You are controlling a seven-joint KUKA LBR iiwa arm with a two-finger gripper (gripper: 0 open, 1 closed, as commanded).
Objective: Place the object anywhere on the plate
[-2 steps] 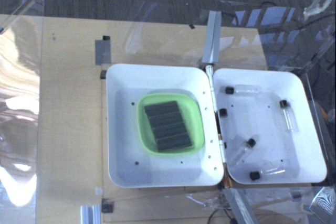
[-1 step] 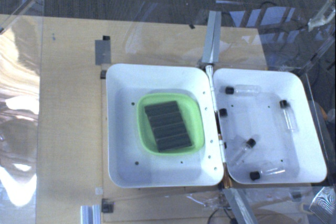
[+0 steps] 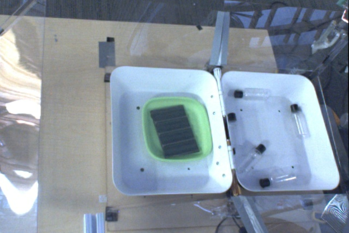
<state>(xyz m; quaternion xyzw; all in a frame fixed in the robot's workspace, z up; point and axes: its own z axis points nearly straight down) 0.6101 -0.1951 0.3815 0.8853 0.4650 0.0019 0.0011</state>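
Observation:
A square lime-green plate [image 3: 203,127] lies in the middle of the left white bin [image 3: 122,133]. On the plate rests a dark grey ribbed rectangular block [image 3: 174,131], lying flat and turned slightly off square, inside the plate's rim.
The right white bin [image 3: 322,133] holds several clear vials with black caps, among them one near the back [image 3: 253,94], one at the right [image 3: 298,121] and one near the front [image 3: 252,154]. A metal divider [image 3: 220,43] stands behind the bins. The wooden bench [image 3: 60,133] stretches to the left.

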